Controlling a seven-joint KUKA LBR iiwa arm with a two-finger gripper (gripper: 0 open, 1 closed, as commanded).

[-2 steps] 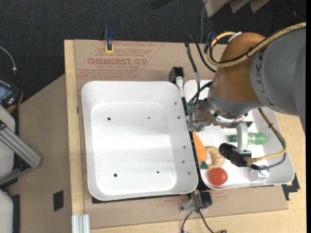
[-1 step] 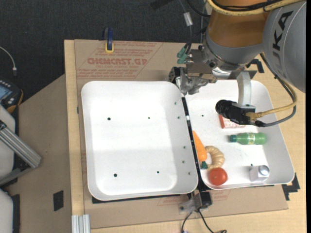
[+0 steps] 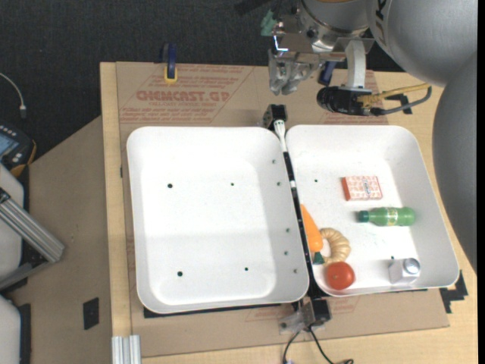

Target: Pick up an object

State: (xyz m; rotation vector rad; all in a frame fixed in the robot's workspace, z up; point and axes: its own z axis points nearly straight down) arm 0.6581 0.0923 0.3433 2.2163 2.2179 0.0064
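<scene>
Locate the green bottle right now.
The green bottle lies on its side in the right bin, just below the pink box and right of the croissant.

**Objects in right bin**

Red-patterned box (image 3: 361, 187) flat, upper centre. Green bottle (image 3: 387, 217) on its side just below it. Orange carrot (image 3: 311, 230) along left wall. Tan curved pastry (image 3: 337, 243) beside carrot. Red tomato (image 3: 339, 275) below pastry. Silver can (image 3: 405, 270) near corner.

White bins (image 3: 204, 146) hold an orange carrot (image 3: 311, 230), red tomato (image 3: 339, 275), green bottle (image 3: 387, 217) and pink-patterned box (image 3: 361, 187).
</scene>
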